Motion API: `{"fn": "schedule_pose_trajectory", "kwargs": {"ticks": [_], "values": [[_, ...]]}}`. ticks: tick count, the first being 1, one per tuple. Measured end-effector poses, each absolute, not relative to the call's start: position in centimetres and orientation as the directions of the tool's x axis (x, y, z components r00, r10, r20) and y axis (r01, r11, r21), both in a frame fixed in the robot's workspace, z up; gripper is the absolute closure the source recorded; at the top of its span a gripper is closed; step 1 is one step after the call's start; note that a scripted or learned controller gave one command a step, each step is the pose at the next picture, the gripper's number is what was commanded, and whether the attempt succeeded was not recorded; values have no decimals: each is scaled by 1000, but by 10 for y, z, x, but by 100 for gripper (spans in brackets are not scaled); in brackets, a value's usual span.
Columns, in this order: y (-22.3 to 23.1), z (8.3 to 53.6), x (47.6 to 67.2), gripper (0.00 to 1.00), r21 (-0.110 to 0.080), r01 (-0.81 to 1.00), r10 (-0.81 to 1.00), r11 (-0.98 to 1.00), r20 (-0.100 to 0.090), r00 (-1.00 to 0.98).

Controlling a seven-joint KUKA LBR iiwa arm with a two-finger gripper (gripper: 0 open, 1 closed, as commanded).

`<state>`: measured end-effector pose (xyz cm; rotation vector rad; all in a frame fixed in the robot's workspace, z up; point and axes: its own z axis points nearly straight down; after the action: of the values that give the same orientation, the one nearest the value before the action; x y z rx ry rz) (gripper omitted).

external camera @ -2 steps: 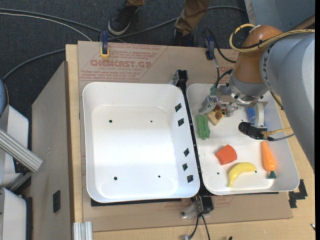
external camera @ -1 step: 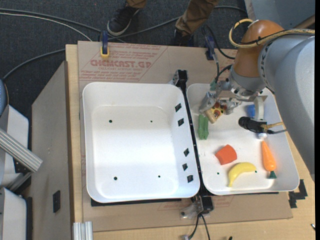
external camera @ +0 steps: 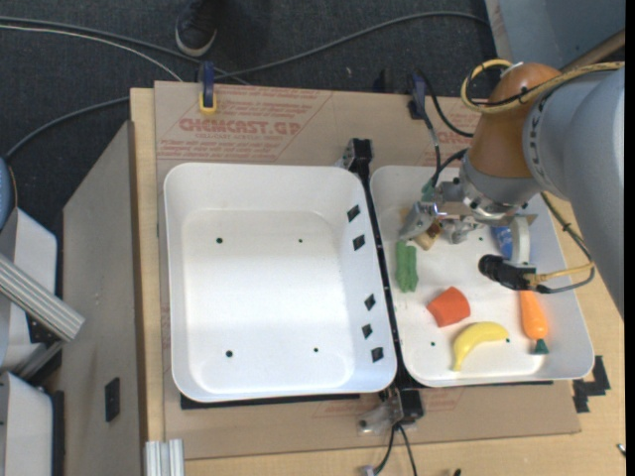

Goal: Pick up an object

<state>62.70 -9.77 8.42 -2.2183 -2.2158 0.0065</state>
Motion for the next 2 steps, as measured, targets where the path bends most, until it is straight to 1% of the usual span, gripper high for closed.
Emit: {"fn": "schedule_pose_trajectory", "kwargs": {"ticks": [1, 2], "values": [[-100, 83, 664, 0, -17, 1000, 1000, 1, 3, -1], [-98, 84, 647, 0, -6, 1000, 1000, 0, 1, 0]]}}
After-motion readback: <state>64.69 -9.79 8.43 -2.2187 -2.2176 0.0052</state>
